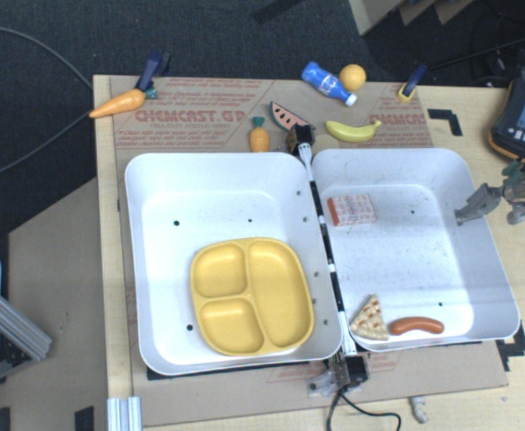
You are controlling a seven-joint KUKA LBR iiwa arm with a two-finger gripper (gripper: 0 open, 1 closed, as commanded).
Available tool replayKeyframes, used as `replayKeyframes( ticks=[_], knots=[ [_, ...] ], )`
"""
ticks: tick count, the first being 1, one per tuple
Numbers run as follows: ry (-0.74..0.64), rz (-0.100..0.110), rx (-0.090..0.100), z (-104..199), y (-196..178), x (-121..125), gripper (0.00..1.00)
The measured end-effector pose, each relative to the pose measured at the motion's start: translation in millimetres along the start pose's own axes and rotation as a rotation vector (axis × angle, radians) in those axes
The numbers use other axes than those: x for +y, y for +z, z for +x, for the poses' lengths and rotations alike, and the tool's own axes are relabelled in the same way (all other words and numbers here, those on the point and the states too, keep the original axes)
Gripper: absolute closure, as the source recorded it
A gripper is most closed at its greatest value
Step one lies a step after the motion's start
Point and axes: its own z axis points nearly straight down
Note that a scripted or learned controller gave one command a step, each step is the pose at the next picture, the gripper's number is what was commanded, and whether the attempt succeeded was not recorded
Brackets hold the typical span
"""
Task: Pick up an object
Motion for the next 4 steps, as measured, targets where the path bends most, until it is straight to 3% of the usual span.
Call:
replayKeyframes(
  ticks=[2,3,4],
  knots=[
    [-0.001,0.0,0.002,97,84,106,0.0],
    [-0.001,-0.007,0.001,109,165,121,0.0],
    [-0.001,-0.002,0.0,113,169,142,0.0]
  ],
)
